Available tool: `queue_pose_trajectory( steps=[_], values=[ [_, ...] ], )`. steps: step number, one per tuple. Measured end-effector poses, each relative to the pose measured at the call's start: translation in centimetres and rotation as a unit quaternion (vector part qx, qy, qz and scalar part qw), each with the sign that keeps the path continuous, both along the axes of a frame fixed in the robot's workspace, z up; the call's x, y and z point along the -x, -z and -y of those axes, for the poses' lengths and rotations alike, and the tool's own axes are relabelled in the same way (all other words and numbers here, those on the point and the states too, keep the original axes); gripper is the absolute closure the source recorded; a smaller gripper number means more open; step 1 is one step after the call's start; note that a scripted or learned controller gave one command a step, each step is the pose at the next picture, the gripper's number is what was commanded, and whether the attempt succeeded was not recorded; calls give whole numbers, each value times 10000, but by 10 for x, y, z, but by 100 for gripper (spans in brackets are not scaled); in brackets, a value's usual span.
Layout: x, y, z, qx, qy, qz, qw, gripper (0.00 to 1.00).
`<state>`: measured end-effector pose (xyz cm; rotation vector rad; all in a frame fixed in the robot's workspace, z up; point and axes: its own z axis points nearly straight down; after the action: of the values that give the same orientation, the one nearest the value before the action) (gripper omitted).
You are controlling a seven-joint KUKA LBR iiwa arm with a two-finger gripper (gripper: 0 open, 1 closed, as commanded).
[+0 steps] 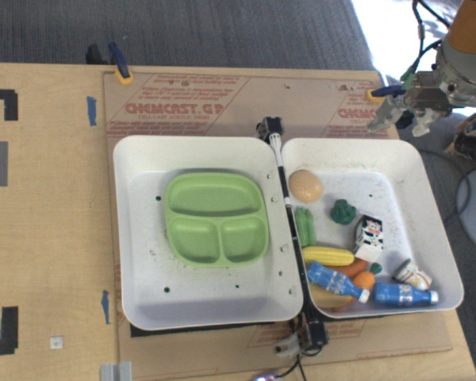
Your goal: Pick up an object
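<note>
Nearest the lower edge of the camera view, well apart from the pincer and below it, two blue bottles lie in the right bin: one blue bottle with its long axis running left to right and its white cap toward the right rim, and a second blue bottle slanted, its white cap end pointing down and right. Between and just above them sit an orange piece and a small white and red toy. A yellow corn cob lies lengthwise across the bin, tips left and right, with a green pod standing along the bin's left wall, its axis running near to far. Closer to the pincer come a black and white carton, a dark green broccoli, and a tan egg-like ball. The left bin carries a green divided plate. The pincer hangs beyond the right bin's far rim, over the brown board on the tabletop, with nothing between its fingers; how far apart they stand I cannot tell.
</note>
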<state>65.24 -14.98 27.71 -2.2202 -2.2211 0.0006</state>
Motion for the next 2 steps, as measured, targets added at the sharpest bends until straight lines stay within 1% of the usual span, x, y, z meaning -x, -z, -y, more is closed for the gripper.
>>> queue_pose_trajectory(
  steps=[1, 2],
  values=[
    [92, 64, 8, 0, -1546, 6, 9880, 0],
    [109, 191, 7, 9, -2208, 28, 9753, 0]
  ],
)
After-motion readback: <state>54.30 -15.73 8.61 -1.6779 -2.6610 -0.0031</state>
